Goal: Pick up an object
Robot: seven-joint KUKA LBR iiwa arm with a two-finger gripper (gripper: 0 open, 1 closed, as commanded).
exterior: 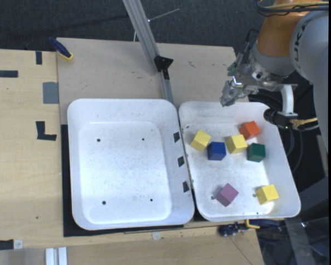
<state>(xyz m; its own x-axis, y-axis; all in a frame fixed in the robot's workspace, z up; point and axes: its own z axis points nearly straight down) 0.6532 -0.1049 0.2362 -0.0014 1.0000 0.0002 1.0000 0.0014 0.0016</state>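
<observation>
Camera view, left to right, everything placed against the right bin (pixel 276 206). Well to its left, touching along the shared edge, you have the left bin (pixel 80 148). The cubes all sit inside the right bin, which is where your pick target will come from.

Going across the right bin: a yellow cube (pixel 199 140) near its left wall, a blue cube (pixel 216 150) touching or just beside it, then a purple cube (pixel 227 194) toward the bin's near edge. Next, a second yellow cube (pixel 236 143) at the bin's middle, an orange cube (pixel 250 130) just beyond it toward the far wall, a green cube (pixel 256 152) just beside those two, and a third yellow cube (pixel 267 194) by the bin's near right corner.

The gripper (pixel 230 96) hangs over the bin's far rim, apart from every cube; the orange cube and the middle yellow cube are the nearest. You cannot tell from this angle whether the jaws are apart or together, too small and foreshortened. Nothing is visible between them.

Progress, as a judgement: nothing picked yet. All seven cubes lie on the bin floor. What is left for you is the whole job: move in over a cube, descend, close, lift.
</observation>
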